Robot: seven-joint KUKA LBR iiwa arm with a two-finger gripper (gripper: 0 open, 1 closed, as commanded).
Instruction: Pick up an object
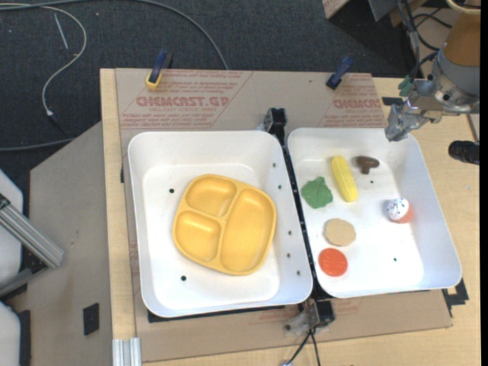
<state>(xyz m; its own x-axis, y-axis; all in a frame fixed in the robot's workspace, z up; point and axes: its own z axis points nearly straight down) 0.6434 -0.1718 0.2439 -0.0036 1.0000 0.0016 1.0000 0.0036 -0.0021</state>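
Observation:
The right white bin [431, 231] holds a yellow corn cob [344, 178], a green leafy piece [317, 192], a small brown object [367, 162], a tan round disc [340, 232], a red round disc [333, 262] and a small white, orange and blue object [397, 210]. My gripper [398, 126] hangs over the bin's far right rim, above and to the right of the brown object, touching none of the items. Nothing shows between its fingers.
The left white bin [152, 166] carries a yellow three-compartment plate [225, 223]. Blue clamps [158, 67] [339, 72] hold the cardboard base at the back. Black clips sit between the bins at the far [275, 119] and near [320, 311] ends.

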